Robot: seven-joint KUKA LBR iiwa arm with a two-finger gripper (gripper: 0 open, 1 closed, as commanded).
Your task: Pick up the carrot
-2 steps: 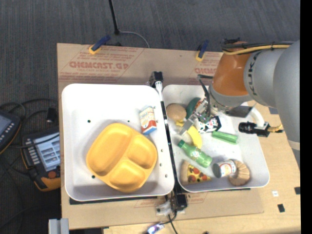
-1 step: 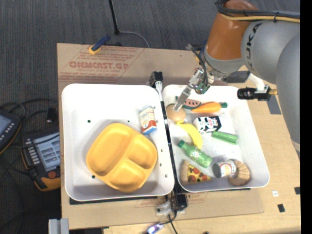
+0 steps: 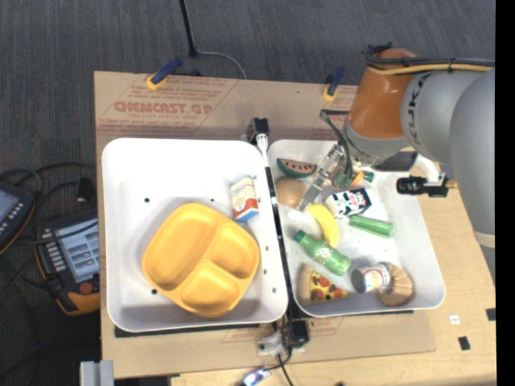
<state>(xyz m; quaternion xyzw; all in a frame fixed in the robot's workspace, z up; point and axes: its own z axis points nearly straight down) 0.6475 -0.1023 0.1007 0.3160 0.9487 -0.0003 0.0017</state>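
The gripper (image 3: 310, 193) reaches down at a slant into the right bin (image 3: 426, 252), its tip low over the bin's left half near the far edge, between a watermelon slice (image 3: 294, 167) by the far-left corner and a yellow banana (image 3: 326, 223) toward the middle. A tan, rounded item (image 3: 288, 191) lies just beside the tip, against the left wall. Whether the gripper is released or clenched cannot be told, and nothing can be seen held in it. Where the carrot lies among the right bin's clutter cannot be told from this angle. A black-and-white milk carton (image 3: 351, 203) sits just right of the gripper, with a green vegetable (image 3: 370, 226) near it. A green bottle (image 3: 322, 252) lies below the banana, and a pizza slice (image 3: 322, 286), a can (image 3: 370, 278) and a brown round item (image 3: 396, 286) line the near edge. The left bin (image 3: 121, 183) holds 1 yellow divided plate (image 3: 201, 256) toward its near side and 1 small drink carton (image 3: 244, 198) close to its right wall.
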